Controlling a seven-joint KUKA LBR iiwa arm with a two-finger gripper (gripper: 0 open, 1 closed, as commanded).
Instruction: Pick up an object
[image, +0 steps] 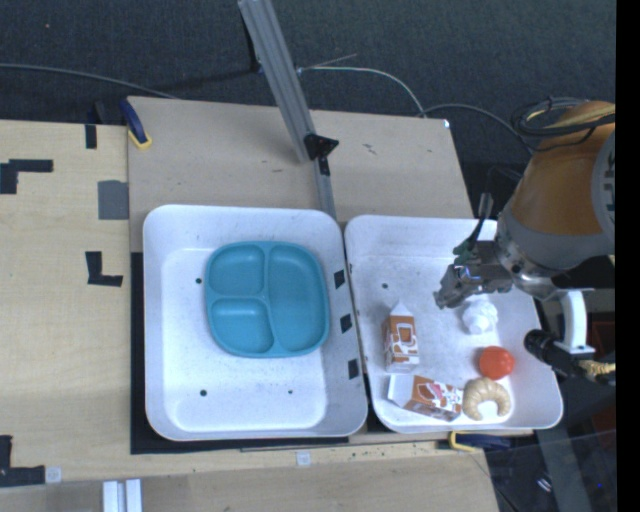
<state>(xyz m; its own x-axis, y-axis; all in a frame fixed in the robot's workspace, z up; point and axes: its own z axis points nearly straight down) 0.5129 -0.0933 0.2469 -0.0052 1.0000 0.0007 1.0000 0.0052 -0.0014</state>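
Note:
In the right bin (400, 240) lie a small orange-and-white carton (401, 338), a flat brown-and-white packet (430, 396), a croissant (487, 399), a red ball (495, 362) and a white crumpled object (480, 316). My gripper (458, 285) hangs over the bin's right half, just up and left of the white object and right of the carton. Nothing shows between its dark fingers.
The left bin (170, 400) holds a teal divided plate (267, 298). A metal pole (285, 80) slants in from the top toward the seam between the bins. The arm's orange band (565, 180) stands at the right.

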